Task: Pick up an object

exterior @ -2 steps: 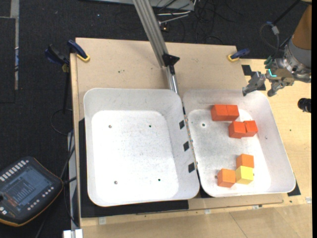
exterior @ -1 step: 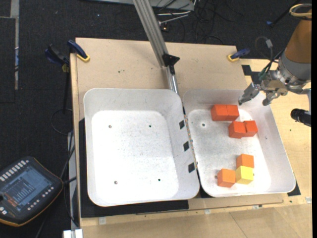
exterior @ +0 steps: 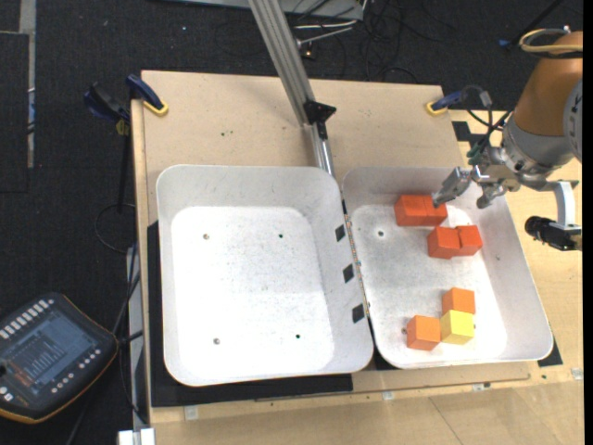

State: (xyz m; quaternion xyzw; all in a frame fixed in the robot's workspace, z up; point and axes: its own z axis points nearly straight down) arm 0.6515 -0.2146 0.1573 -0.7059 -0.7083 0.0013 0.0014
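Your right bin (exterior: 519,286) is holding orange blocks (exterior: 420,209) and a yellow cube (exterior: 458,326). Your end effector (exterior: 473,189) is hovering open, just beside the topmost orange block.

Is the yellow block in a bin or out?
In. The yellow block lies inside the right bin, touching orange blocks near its front edge.

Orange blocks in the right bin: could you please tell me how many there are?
4, perhaps more if hidden. One lies at the far end beside the hand, one just below it, and two near the front: one and one.
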